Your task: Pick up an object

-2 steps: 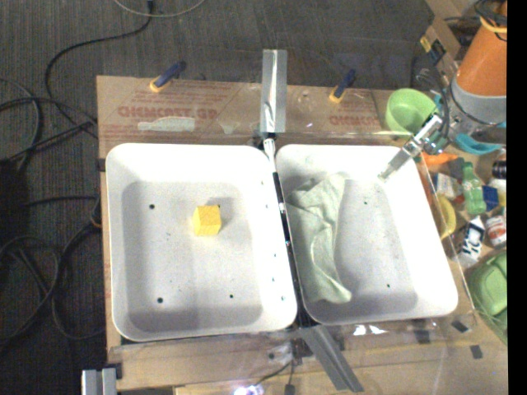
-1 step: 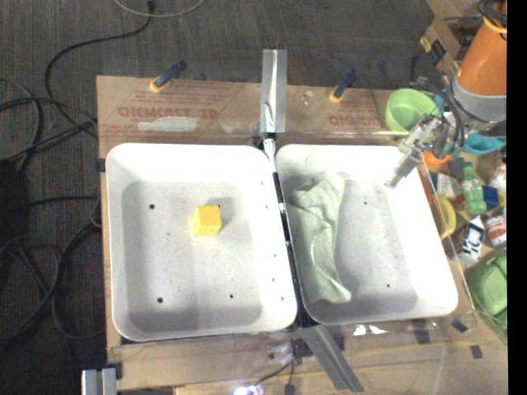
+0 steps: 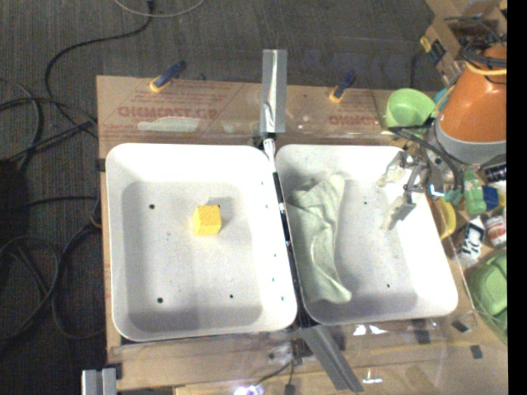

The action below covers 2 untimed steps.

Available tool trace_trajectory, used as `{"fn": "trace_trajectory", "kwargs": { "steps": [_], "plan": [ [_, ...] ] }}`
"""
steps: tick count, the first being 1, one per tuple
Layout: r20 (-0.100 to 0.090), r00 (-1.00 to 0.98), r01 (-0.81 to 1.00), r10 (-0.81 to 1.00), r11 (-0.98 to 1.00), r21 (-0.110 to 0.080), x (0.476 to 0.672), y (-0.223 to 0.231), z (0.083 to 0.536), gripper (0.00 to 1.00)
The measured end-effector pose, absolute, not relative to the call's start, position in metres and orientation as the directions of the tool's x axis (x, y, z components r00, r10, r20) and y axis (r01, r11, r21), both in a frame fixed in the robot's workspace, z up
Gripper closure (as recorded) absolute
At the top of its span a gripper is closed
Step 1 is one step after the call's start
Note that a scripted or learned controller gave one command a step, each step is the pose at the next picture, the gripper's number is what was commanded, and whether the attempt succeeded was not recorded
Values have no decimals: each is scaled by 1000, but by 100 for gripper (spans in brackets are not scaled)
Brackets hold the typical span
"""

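A small yellow cube (image 3: 207, 220) lies near the middle of the left bin (image 3: 132, 303). A pale green cloth (image 3: 324, 225) is crumpled along the left side of the right bin (image 3: 428, 299). My gripper (image 3: 397, 193) hangs over the right bin's upper right part, to the right of the cloth and apart from it. Its fingers (image 3: 401, 212) are spread open with nothing between them. The orange band of the arm (image 3: 475, 105) rises at the right edge.
A green bowl (image 3: 409, 105) and assorted clutter (image 3: 482, 220) crowd the bench right of the right bin. A metal post (image 3: 273, 93) stands behind the seam between the bins. Two clamps (image 3: 167, 75) (image 3: 342, 86) hold the back board. Cables (image 3: 49, 138) lie on the floor to the left.
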<state>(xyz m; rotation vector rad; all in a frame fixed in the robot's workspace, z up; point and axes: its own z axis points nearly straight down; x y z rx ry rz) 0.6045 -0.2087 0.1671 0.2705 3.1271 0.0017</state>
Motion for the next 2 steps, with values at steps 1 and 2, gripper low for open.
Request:
{"fn": "trace_trajectory", "kwargs": {
  "steps": [1,2],
  "plan": [
    [-6,-1000,13,13,1000,1,580,-166,282,0],
    [-2,-1000,-20,-20,1000,3,577,-79,184,0]
  ]
}}
